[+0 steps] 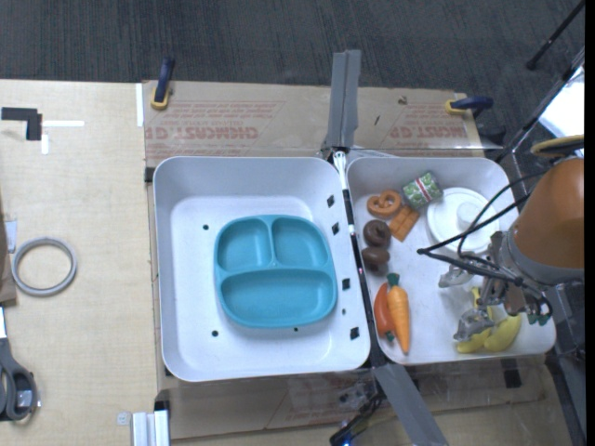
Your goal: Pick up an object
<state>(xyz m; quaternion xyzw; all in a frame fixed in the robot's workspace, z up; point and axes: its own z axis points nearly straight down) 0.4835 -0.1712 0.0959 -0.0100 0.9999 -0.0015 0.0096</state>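
2 white bins (177, 277). 1 blue divided plate (275, 269). 1 carrot (398, 312), 1 red pepper (381, 308), 1 pretzel (382, 203), 2 chocolate doughnuts (376, 233), 1 orange cracker (403, 222), 1 green packet (421, 189), 1 white dish (453, 214), 1 banana (493, 337). Bench: 1 tape roll (42, 266), 1 pair of scissors (16, 388), 2 clamps (164, 83).

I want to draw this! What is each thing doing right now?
Blue plate: flat in the left bin.
Carrot: lying in the right bin.
Pretzel: lying flat.
White lid: lying flat.
Banana: lying under the hand.
Tape ring: flat on the bench.
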